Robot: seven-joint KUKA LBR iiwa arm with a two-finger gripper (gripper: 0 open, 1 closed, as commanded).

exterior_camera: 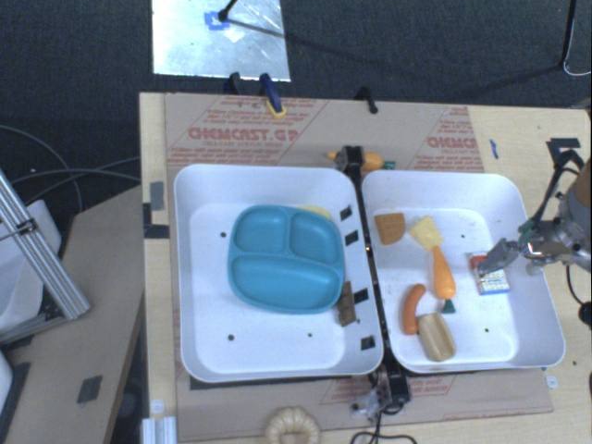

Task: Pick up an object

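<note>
The right bin (518, 202) holds a brown toast piece (390, 228), a yellow wedge (425, 232), an orange carrot (443, 274), a red-orange sausage (413, 308), a tan bread roll (437, 335) and a small red, white and blue box (491, 277). My gripper (498, 255) reaches in from the right, low over the bin's right side. Its tip is just above and touching or nearly touching the small box. The carrot lies a short way to its left.
The left bin (208, 340) carries a blue divided plate (285, 257), a pale yellow item (317, 212) behind it and a brown piece (347, 305) by the divider. A yellow object (370, 163) sits behind the bins. A beige ring (293, 426) lies in front.
</note>
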